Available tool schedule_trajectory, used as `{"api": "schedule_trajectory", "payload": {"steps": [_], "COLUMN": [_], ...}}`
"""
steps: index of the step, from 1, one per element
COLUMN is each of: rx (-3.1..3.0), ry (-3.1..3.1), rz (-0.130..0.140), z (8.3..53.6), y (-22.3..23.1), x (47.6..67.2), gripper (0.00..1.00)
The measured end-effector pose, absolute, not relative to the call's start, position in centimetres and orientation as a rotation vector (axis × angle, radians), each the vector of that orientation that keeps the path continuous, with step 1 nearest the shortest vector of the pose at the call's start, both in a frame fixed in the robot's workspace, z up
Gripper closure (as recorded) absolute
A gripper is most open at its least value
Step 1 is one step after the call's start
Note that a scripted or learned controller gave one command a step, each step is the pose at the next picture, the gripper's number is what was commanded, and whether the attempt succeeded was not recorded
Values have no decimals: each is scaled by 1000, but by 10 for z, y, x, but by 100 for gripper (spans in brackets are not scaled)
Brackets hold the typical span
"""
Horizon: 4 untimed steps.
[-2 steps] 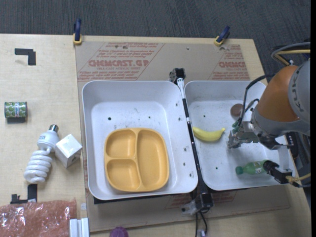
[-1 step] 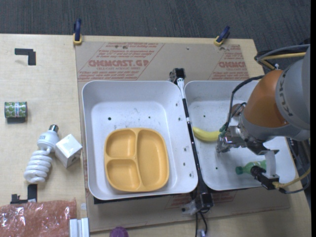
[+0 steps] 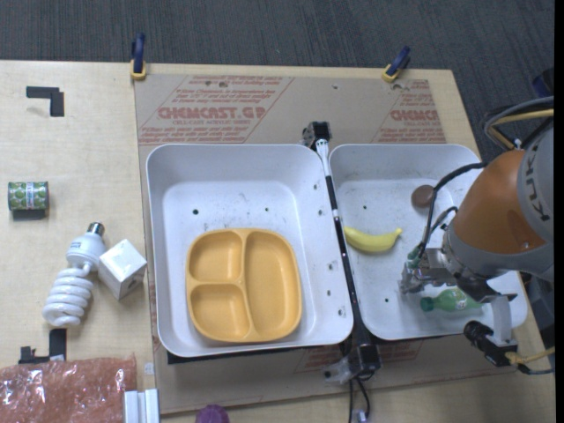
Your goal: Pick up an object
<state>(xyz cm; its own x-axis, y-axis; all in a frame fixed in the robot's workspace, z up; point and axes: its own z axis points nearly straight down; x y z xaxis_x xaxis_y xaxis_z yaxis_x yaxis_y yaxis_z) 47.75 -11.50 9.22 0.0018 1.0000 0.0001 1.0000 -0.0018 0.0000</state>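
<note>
The right bin [image 3: 379, 170] holds a yellow banana [image 3: 373, 239] near its left side, a small green bottle [image 3: 449, 302] near its front right, and a brown round object [image 3: 424, 196] toward the back. My gripper [image 3: 417, 277] hangs low over the bin floor, just left of the green bottle and to the right of the banana. Nothing shows between its fingers. The orange band of the arm [image 3: 495, 208] covers part of the bin's right side.
The left bin [image 3: 167, 236] holds a yellow divided plate [image 3: 244, 284]. On the bench to the left lie a white spiral light bulb [image 3: 72, 285], a white cube [image 3: 122, 268], a green can [image 3: 28, 196] and a reddish bag [image 3: 62, 390].
</note>
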Motion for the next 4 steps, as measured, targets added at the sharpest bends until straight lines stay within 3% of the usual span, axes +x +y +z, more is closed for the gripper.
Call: {"api": "schedule_trajectory", "payload": {"steps": [1,2,3,4], "rx": [-2222,-2220,-2223,-2220], "ry": [-2223,-2225,-2219,-2225], "rz": [0,1,0,0], "z": [93,92,92,93], "y": [-195,-153,-145,-170], "x": [546,586,494,560], "gripper": [0,0,0,0]}}
